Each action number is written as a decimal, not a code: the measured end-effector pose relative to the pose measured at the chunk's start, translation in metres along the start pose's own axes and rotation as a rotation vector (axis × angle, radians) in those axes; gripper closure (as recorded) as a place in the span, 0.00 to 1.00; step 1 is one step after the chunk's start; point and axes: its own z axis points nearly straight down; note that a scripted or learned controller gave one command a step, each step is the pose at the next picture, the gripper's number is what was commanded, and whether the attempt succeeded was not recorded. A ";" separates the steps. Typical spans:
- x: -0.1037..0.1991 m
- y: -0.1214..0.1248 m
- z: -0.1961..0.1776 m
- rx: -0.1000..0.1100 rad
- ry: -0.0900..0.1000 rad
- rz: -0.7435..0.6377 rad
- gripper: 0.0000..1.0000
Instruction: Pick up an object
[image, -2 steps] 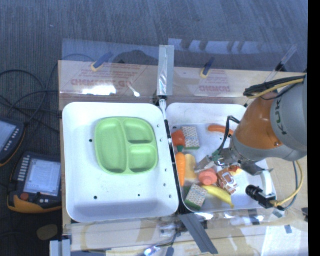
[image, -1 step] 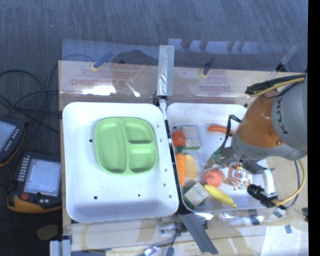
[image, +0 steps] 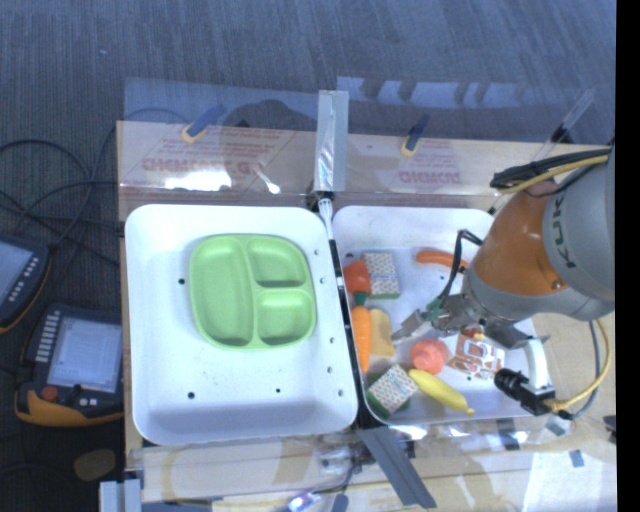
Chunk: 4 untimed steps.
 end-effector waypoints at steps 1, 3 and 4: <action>0.012 -0.025 0.008 -0.001 -0.004 -0.051 0.00; 0.012 -0.025 0.000 0.001 -0.001 -0.051 0.00; 0.010 0.092 0.012 0.006 0.000 -0.203 0.00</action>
